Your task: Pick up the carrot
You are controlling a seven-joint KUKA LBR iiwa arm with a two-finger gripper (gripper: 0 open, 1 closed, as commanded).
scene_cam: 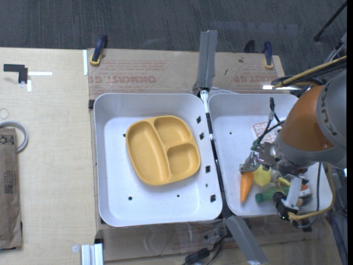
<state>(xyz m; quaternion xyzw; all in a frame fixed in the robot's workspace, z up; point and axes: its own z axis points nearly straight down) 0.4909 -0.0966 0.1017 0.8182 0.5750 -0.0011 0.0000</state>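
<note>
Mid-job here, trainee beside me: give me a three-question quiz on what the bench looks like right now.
1. True or false: the carrot lies in the same bin as the yellow plate.
2. Multiple choice: the pincer is (A) over the left bin, (B) at the carrot's thick end in the right bin, (C) outside both bins.
3. Fill in: the yellow plate has ___ compartments.

Key:
1. False; the carrot is in the right bin, the plate in the left.
2. B.
3. Three.
</note>
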